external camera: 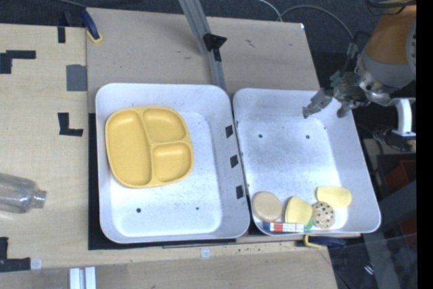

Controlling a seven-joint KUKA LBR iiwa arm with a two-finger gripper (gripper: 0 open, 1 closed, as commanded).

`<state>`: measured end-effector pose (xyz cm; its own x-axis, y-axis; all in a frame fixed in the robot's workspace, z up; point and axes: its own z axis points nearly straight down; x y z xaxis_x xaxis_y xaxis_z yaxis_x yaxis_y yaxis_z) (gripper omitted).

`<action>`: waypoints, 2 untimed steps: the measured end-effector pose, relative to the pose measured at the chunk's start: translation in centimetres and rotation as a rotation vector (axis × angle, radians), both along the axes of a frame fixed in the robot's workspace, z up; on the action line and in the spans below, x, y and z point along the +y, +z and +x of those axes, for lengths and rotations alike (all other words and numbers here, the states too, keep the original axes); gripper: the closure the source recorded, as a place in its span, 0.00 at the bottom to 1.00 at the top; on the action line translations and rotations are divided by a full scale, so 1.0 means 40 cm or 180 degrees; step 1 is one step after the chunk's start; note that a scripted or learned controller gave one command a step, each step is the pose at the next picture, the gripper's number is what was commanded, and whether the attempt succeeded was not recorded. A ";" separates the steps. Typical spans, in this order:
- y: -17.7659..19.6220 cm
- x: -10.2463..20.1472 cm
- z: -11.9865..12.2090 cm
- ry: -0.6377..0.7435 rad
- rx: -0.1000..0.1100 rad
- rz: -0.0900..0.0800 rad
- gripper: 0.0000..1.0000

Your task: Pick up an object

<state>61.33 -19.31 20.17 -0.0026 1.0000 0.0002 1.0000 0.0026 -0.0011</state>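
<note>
Along the right bin's (298, 145) near edge lie several small toy foods: a tan round piece (266, 204), a yellow wedge (298, 210), a speckled brown cookie (324, 215), a yellow oval (333, 197) and a thin striped stick (283, 227). My gripper (328, 105) hangs above the far right corner of that bin, well away from the foods. Its two fingers are spread with nothing between them.
The left bin (162, 213) holds a yellow divided plate (149, 145). A grey metal post (193, 3) slants across the bench behind the bins. A clear plastic bottle (17, 194) lies on the bench at the far left.
</note>
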 end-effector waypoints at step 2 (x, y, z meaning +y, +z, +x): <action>-0.283 0.231 -0.213 -0.0007 -0.0004 -0.0006 0.00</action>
<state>52.81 -10.06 8.84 -0.0003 1.0000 -0.0015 1.0000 0.0003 0.0001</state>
